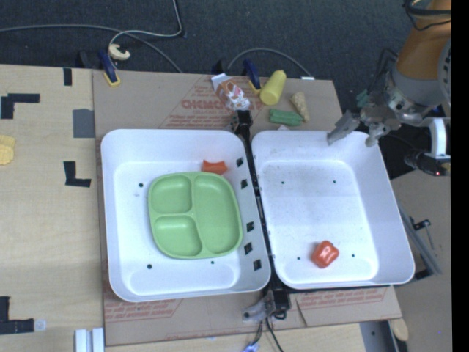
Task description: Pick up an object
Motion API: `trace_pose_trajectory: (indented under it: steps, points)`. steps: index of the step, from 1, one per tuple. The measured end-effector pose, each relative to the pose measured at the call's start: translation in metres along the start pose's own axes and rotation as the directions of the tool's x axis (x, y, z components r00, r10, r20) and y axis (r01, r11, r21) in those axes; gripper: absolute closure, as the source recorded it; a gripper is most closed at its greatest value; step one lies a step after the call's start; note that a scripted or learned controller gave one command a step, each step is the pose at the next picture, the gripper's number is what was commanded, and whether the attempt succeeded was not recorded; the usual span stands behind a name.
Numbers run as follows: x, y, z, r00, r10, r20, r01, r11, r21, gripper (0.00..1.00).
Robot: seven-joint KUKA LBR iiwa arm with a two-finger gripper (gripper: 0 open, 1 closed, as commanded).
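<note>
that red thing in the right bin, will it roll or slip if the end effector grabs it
The red object looks small, rounded and lumpy, so it may wobble or scoot rather than roll far. Its surface seems glossy, so probably a bit slippery. It likely weighs little for its size.

Dark, perhaps carpeted floor (293,13) behind cardboard-topped bench (168,101)

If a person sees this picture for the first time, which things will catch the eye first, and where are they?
The green divided plate stands out most, lying in the middle of the left bin with a small orange piece just behind it. In the right bin, a red-orange object sits alone near the front edge. The arm's hand hovers at the far right corner of that bin, holding nothing.
</note>
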State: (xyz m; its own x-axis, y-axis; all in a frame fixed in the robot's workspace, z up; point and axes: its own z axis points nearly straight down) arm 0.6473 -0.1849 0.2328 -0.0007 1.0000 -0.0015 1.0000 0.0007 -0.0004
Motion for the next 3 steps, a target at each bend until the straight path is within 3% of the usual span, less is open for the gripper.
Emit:
trace_pose_trajectory:
  steps: [1,2,3]
  points:
    - [0.034,-0.055,0.035,1.000,0.000,-0.002,0.000,1.000,0.002,0.00]
    - [0.067,-0.129,0.076,1.000,0.000,-0.003,0.000,1.000,0.003,0.00]
    - [0.044,-0.164,0.125,1.000,0.001,-0.003,-0.001,1.000,0.002,0.00]
